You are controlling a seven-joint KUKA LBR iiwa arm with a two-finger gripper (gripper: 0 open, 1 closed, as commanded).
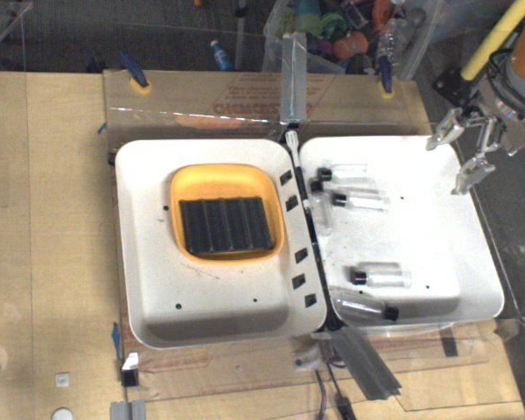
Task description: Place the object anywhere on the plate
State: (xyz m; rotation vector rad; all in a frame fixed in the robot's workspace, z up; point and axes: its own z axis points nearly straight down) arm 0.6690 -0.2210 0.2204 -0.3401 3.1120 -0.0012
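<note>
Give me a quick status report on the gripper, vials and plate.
Gripper open, above right bin's far right corner. Clear plastic vials lying in right bin. Orange plate holds black ridged block.

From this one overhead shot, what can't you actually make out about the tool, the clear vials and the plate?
- Tool: at the camera view's right edge over the right bin, too small and cluttered to tell if its fingers are open or shut.
- Clear vials: transparent on white, so outlines and exact count are uncertain; mainly the black caps show.
- Orange plate: a dark ribbed insert covers its middle.
- Arm: cut off by the right edge.
</note>
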